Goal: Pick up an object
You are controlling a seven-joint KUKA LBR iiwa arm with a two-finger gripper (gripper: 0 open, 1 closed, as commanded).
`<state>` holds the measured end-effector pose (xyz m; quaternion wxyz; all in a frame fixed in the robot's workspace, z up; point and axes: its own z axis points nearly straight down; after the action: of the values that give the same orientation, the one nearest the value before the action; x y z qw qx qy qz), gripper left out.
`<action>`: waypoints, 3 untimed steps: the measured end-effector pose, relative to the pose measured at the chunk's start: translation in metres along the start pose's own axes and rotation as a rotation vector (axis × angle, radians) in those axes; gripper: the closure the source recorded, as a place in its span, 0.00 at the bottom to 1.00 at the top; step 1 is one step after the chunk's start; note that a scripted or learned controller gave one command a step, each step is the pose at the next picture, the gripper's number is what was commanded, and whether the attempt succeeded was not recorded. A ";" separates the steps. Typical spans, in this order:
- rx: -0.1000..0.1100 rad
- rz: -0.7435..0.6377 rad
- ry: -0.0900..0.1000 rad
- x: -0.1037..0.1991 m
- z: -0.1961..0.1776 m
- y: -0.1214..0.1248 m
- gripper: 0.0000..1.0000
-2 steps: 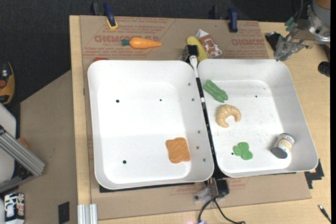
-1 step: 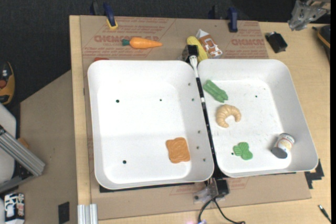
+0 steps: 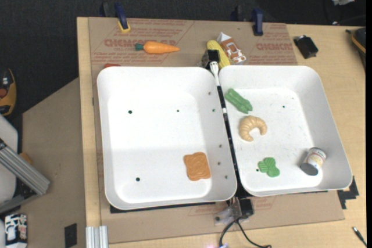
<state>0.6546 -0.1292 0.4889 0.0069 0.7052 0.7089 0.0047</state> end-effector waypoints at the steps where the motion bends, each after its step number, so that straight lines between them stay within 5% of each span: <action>1: 0.006 0.001 0.002 0.034 -0.051 -0.021 1.00; 3: 0.019 -0.003 0.006 0.183 -0.050 -0.174 1.00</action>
<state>0.4791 0.0534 0.5359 -0.0019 0.7041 0.7101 -0.0002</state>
